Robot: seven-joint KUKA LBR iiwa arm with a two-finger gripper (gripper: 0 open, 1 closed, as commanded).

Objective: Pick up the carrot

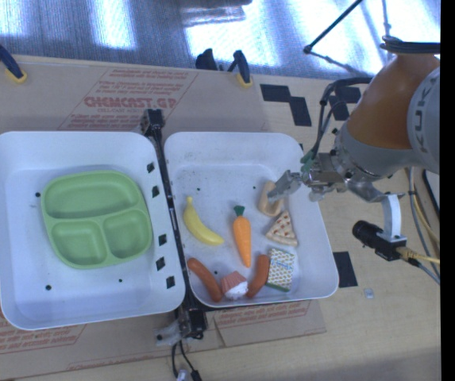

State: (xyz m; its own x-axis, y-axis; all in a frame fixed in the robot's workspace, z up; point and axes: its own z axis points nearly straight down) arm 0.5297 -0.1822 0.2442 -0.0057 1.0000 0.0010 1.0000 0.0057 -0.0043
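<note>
One carrot [243, 237] lies lengthwise, green top upward.

Two white bins sit side by side on the table [386, 324]. The left bin [13, 213] holds a green divided tray [96, 217]. The right bin [227, 153] holds a banana [199, 225], the carrot [243, 236], a pizza slice [281, 228] and sausages. The end effector [284, 185] hovers over a bread piece [270, 201] near the bin's right side.

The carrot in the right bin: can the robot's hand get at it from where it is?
Probably yes. The carrot lies uncovered, with small gaps to the banana and pizza slice, and the hand hovers nearby.
</note>
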